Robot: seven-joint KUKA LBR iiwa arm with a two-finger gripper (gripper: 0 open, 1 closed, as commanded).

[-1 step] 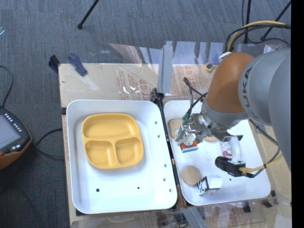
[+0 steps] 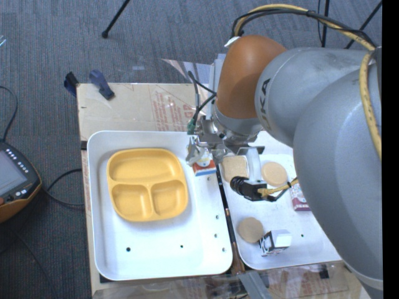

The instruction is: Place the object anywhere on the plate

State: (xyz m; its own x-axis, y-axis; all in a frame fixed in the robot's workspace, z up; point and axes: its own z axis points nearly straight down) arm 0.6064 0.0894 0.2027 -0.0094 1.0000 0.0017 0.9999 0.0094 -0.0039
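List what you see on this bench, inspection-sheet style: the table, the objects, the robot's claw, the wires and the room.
Surface: left bin and right bin, white, side by side.
Job's things: yellow plate in left bin; small carton beside it, under the gripper.
Clutter: tan discs, red packet, black-and-white box, all in right bin.
Grippers: gripper above left bin's right edge; hold unclear.
Cables: yellow cable along arm.
Surroundings: grey carpet, tripod leg.

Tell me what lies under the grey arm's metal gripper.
A small red, white and blue box shows below the gripper, in the white bin, just right of the yellow three-compartment plate. The gripper covers the box's upper part, so its full shape is hidden.
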